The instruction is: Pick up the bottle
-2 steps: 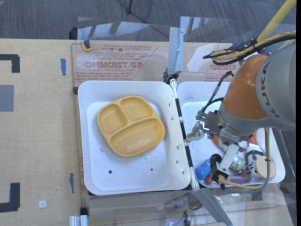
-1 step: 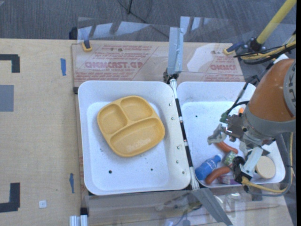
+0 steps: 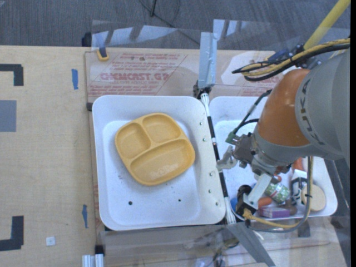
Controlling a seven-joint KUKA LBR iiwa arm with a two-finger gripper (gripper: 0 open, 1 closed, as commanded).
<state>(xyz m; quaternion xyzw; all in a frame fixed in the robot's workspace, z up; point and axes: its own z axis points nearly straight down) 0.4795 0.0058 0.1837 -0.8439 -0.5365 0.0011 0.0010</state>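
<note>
Task is sitting at the approach stage, nothing lifted as far as the view is showing. The arm point(image 3: 289, 113) is reaching in from 3 o'clock and hanging low over the right bin point(image 3: 236, 128), covering most of it. The pincer point(image 3: 271, 178) is pointing down at the 5 o'clock part of that bin, right above the clutter. Open or closed: cannot tell, the wrist is blocking it. No item is showing clamped in it, so I am not calling this a hold.

The bottle point(image 3: 277, 192) is, I am judging, the greenish clear-looking thing lying in the right bin's 5 o'clock area, just beside the pincer on its 5 o'clock side. A purple thing point(image 3: 282, 211) is lying just at its 6 o'clock and a tan disc point(image 3: 318, 198) is sitting near at its 3 o'clock.

The bottle is looking like it is lying down, not standing. Its long axis seems to be running from about 2 o'clock to 8 o'clock, with an orange-red end, maybe the cap, pointing to 8 o'clock. It is partly hidden and small, so I am holding that loosely.

What is remaining: closing on the bottle, getting a firm hold, lifting it out of the bin.

The left bin point(image 3: 111, 193), at 9 o'clock of the right one, is carrying a yellow divided plate point(image 3: 154, 148). Both bins are resting on the surface point(image 3: 44, 149).
</note>
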